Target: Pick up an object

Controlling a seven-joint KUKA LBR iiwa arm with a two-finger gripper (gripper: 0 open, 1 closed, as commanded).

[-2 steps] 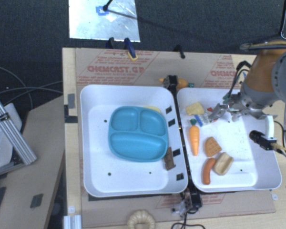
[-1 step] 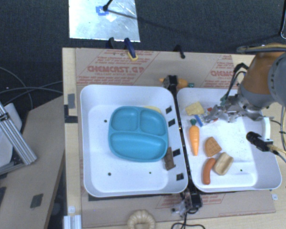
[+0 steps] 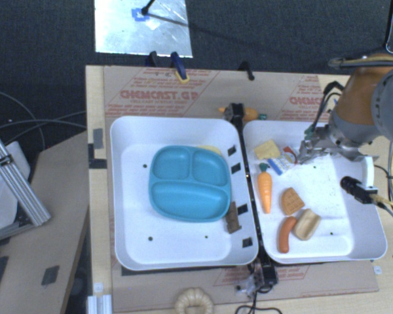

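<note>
Orange carrot (image 3: 265, 191) lengthwise up-down in right bin (image 3: 365, 241), green end up.

Arm (image 3: 373, 103) cut off at right edge.

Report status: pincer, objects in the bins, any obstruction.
Pincer low over right bin, near cheese wedge. Nothing seen held. Carrot, sausage lie loose. Blue plate in left bin.

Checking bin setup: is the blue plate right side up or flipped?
Right side up: the blue plate shows its three hollow sections facing the camera, in the left bin.
</note>
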